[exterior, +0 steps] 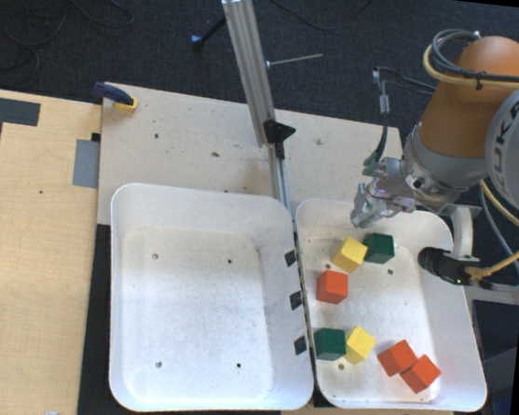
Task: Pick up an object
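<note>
Gripper [371,214]: poised at right bin's [465,368] twelve o'clock edge, jaw state cannot be told, nothing seen held. Nearest candidates, green block [379,248] and yellow block [350,253], lie just below. Pick not yet done.

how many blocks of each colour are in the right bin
red blocks: 3
yellow blocks: 2
green blocks: 2
total: 7, all in the right bin

Gripper [368,217] low, wrist angled down
</note>
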Tool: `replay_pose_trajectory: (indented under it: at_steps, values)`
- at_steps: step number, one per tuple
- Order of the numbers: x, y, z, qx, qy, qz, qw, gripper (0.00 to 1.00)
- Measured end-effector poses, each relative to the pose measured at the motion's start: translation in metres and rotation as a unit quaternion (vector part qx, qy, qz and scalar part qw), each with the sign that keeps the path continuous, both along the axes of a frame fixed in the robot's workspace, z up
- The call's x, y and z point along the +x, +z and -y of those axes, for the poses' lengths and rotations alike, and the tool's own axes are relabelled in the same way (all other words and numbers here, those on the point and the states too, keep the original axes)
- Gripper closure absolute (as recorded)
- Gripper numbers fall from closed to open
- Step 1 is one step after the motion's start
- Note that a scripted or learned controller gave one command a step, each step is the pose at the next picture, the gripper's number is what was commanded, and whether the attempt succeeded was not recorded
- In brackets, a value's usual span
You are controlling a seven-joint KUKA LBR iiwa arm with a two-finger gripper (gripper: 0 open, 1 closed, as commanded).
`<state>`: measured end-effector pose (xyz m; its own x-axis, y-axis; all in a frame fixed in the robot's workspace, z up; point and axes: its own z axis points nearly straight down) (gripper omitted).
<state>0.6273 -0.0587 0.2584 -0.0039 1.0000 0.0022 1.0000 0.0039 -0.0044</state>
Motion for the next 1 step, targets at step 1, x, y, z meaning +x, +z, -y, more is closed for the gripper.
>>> replay_pose_trajectory:
  at_steps: [1]
  values:
    - [0.0005,0.0032,-0.0525,0.0002,0.001,0.001,1.0,1.0]
